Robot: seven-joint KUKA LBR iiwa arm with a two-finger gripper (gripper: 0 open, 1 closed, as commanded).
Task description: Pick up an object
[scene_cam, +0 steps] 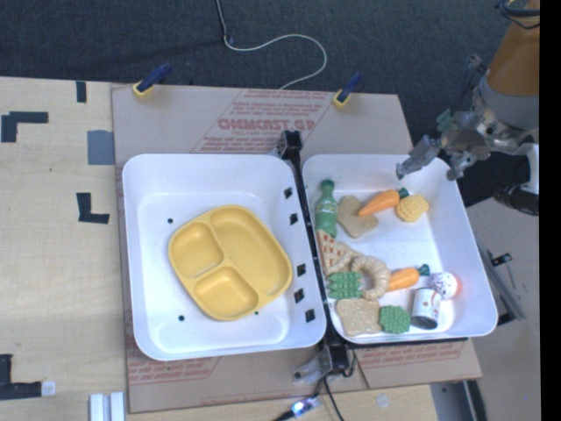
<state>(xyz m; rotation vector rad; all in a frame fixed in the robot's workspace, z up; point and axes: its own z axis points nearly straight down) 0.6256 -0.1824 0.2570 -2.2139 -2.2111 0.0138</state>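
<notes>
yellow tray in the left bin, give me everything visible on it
The yellow tray looks like smooth moulded plastic, rounded corners, with three compartments: two toward the far side, one toward the near side. It lies flat and upright on the floor of the left bin, turned at an angle to the bin walls, roughly central. Nothing sits in it or touches it.

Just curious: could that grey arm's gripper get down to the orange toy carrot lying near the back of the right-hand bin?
Probably yes: the gripper hangs nearby, and nothing covers the orange toy carrot.
</notes>
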